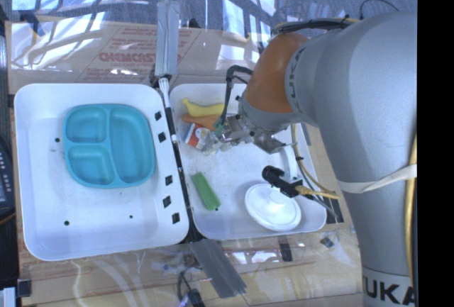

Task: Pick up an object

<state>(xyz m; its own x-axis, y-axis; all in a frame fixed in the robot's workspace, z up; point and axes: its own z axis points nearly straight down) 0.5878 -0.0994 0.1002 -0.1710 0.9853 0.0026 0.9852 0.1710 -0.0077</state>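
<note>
Camera view: grey arm's two-finger gripper [221, 132] low in the right white bin [234, 224], amid a yellow banana-shaped toy [202, 109] and small red-orange packet [197, 135]; grip state impossible to tell. Green stick [206, 191], white dish [272, 207] apart. Risk: crowded pieces, likely slipping or nudged.

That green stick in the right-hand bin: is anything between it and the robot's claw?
Nothing visible blocks it. The green stick lies alone on the bin floor, with bare white floor between it and the gripper, which sits among the clutter by the banana. The white dish lies off to the side.
</note>
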